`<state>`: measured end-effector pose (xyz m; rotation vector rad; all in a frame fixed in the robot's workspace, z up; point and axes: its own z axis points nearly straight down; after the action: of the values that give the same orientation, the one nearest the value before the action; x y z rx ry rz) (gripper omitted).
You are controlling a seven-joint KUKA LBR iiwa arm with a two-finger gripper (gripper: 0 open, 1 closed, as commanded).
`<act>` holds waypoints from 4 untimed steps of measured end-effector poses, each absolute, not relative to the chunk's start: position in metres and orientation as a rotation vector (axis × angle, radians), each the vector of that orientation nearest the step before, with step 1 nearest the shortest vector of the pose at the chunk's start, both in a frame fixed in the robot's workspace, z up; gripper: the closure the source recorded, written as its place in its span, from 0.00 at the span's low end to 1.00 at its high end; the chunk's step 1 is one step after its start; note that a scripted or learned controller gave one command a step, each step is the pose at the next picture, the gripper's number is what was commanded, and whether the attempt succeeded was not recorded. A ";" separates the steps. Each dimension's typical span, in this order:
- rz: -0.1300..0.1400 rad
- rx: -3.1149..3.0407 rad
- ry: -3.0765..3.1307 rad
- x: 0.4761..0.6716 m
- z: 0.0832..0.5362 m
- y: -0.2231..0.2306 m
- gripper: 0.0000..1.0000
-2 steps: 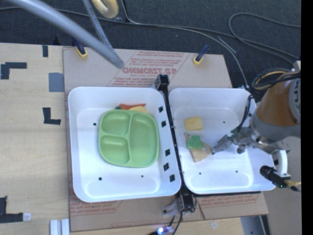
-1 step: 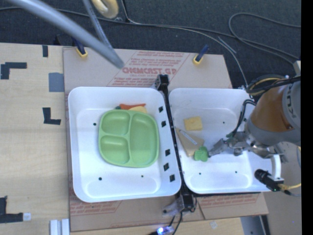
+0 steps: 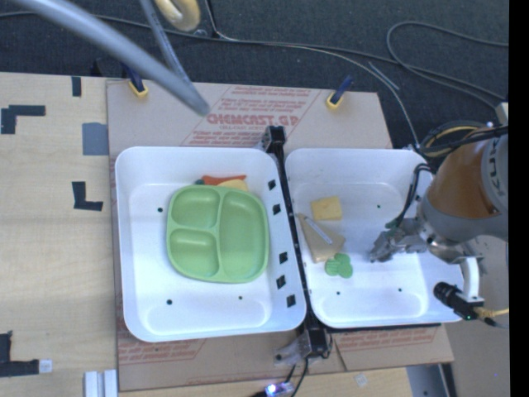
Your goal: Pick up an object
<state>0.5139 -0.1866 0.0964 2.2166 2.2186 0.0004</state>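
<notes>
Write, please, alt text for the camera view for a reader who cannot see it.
The arm's hand sits low in the right bin, right of a yellow block, a tan wedge and a small green piece. The left bin holds a green divided tray.

the arm [image 3: 483, 184] enters from the right edge, grey with a broad orange band above the wrist. it bends down and to the left, so the wrist points toward the left of the view. the gripper [image 3: 383, 248] sits at its tip, low and angled leftward, a dark metal cluster. whether its fingers are parted is too blurred to tell. a black fitting juts from the arm's lower side.
</notes>
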 end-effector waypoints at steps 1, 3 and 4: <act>0.004 2.216 2.221 0.518 0.159 -0.186 1.00; 0.002 2.217 2.222 0.513 0.247 -0.181 1.00; 0.002 2.214 2.231 0.526 0.252 -0.124 1.00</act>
<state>0.5258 -0.1237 0.2521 2.2137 2.2307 0.0025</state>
